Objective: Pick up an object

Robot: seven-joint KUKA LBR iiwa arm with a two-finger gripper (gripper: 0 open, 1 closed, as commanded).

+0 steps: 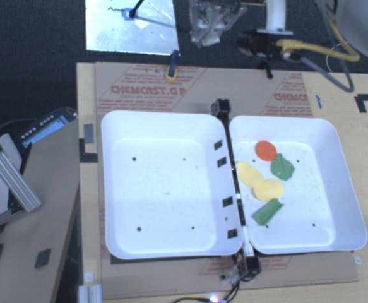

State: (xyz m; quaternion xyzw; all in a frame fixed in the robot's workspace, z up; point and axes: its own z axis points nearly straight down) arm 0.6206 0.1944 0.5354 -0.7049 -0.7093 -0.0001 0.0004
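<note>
The right bin holds several small objects near its left side: an orange-red round piece, a green lump, a yellow elongated piece, a yellow round piece and a green stick-shaped piece. My gripper hangs high at the top of the camera view, well beyond the far edge of the bins, over the dark floor. It is far from all the objects and nothing shows between its fingers.
The left bin lies beside the right one, joined along a black clipped seam. Both rest on a cardboard sheet. A shiny metal plate lies at the top left. Cables run at the top right.
</note>
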